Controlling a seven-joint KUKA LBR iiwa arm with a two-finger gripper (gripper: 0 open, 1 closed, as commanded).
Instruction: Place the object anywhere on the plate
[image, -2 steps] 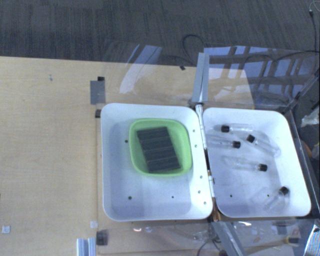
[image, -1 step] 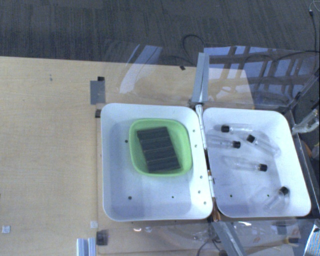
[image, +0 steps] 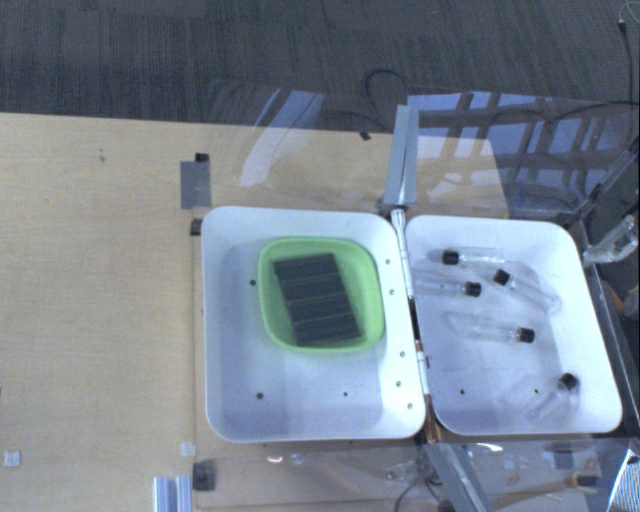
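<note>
Clear capped tubes in right bin; green plate in left bin, not yet loaded.

Five clear plastic tubes with black caps (image: 470, 289) are seen scattered in the right bin (image: 590, 300), well apart from the green plate (image: 372, 300), which sits in the left bin (image: 225, 400) and carries a dark ribbed block (image: 317, 299). The gripper's state cannot be told. The tubes are judged light, stiff, smooth and liable to roll; a hold across mid-barrel, jaws square to the long axis, is advised.
</note>
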